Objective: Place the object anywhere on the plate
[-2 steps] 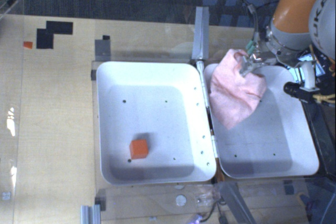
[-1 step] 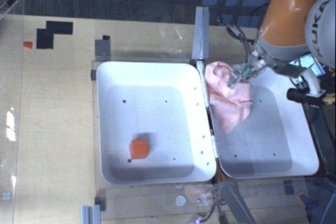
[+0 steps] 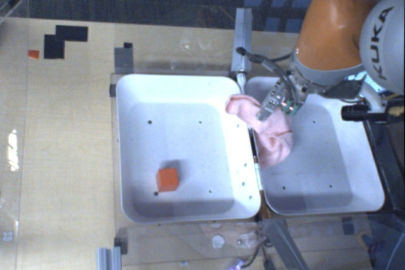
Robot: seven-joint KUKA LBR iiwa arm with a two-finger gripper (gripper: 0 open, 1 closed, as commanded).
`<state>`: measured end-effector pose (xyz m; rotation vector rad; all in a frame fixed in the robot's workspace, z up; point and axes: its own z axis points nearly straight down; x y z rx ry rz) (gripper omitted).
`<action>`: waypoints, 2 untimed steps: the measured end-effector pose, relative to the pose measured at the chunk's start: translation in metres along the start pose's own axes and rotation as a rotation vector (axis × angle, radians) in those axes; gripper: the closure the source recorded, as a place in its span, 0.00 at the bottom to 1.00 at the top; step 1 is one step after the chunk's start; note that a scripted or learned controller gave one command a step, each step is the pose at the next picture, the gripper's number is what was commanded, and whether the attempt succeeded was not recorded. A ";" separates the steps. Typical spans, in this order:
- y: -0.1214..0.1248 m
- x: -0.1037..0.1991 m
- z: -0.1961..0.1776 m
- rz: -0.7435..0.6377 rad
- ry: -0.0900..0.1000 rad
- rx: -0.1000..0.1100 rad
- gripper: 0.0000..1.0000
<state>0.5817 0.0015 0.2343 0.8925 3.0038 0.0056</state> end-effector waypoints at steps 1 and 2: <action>0.021 0.036 0.007 -0.400 0.000 -0.001 1.00; 0.040 0.079 0.012 -0.577 0.002 -0.001 1.00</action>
